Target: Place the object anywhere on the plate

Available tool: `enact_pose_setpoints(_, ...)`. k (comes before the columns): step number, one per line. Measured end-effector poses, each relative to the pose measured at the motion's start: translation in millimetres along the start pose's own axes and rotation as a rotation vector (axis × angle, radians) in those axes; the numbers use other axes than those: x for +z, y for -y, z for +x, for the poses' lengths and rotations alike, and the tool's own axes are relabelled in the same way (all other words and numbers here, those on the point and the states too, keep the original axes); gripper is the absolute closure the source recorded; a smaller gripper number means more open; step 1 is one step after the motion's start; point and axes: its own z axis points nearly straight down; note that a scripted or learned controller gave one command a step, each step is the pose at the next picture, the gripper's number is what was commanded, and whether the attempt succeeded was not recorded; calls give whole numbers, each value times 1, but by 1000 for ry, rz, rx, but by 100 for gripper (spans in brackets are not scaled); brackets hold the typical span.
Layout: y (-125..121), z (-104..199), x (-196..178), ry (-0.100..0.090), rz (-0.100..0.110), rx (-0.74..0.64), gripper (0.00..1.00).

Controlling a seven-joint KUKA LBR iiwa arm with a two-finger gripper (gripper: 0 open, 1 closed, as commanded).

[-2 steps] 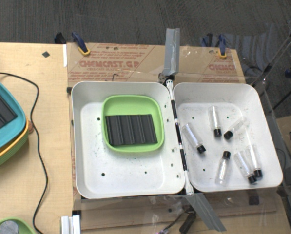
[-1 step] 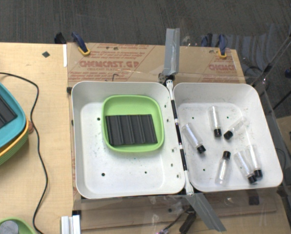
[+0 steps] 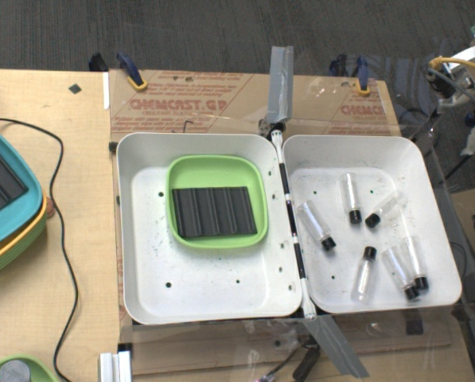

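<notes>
On the far left of the bench (image 3: 46, 309), a stack of blue and yellow trays (image 3: 10, 201) sits at the edge, and a black cable (image 3: 64, 237) runs down past it.

Next comes the left bin (image 3: 142, 285). The green plate (image 3: 216, 171) sits in its top half. A dark mat with ridges (image 3: 215, 212) lies on the plate. No tube is on the plate yet.

Then comes the right bin (image 3: 428, 173). The things to move are here: a few clear tubes with black caps. One tube (image 3: 315, 224) lies closest to the wall between the bins, with room around it. Another tube (image 3: 351, 196) lies higher up, near a tilted tube (image 3: 383, 209). A small tube (image 3: 365, 270) lies lower down. Two more tubes (image 3: 408, 267) lie close together by the right wall.

I think the job is at its very first step: nothing has been picked. I cannot tell how the gripper is set, apart or together.

The next move needs the gripper to come down over one tube, pinch it across its thin side, lift it over the middle wall and put it on the plate. The tube nearest the wall looks easiest. The tubes are round, so one may roll away.
</notes>
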Motion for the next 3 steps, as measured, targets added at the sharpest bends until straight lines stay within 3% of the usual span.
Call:
enact_pose_setpoints(1,0,-2,-113,-1,0,-4,0)
enact_pose_setpoints(2,-1,5,-128,0,-1,-26,0)
enact_pose_setpoints(3,-1,4,2,-1,1,-10,0)
